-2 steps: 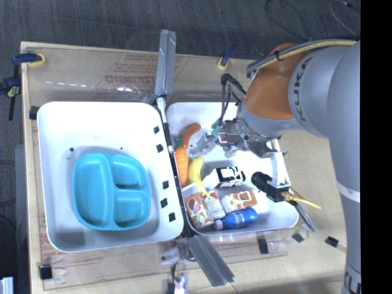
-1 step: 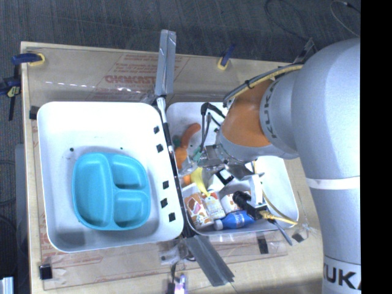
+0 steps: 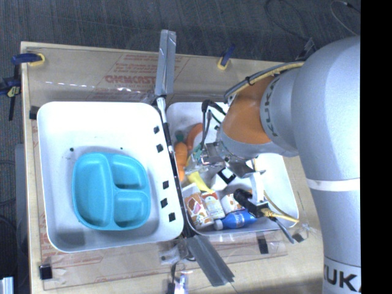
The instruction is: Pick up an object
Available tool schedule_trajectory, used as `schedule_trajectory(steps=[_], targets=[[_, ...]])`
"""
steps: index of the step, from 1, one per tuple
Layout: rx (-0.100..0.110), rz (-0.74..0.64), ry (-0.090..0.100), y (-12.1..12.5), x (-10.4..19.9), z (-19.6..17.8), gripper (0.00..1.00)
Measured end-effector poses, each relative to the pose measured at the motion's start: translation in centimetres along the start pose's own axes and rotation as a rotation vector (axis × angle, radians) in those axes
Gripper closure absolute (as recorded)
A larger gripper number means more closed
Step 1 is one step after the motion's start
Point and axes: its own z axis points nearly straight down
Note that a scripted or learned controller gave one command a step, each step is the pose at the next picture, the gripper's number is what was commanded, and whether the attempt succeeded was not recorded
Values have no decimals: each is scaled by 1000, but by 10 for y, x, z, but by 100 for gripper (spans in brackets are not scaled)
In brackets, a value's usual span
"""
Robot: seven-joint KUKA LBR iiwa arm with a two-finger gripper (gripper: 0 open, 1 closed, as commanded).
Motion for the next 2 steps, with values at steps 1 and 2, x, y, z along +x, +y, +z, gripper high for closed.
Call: schedule_trajectory(steps=[1, 2], targets=[[5, 83, 8, 25, 58, -89, 100], [5, 84, 8, 25, 58, -89, 0]])
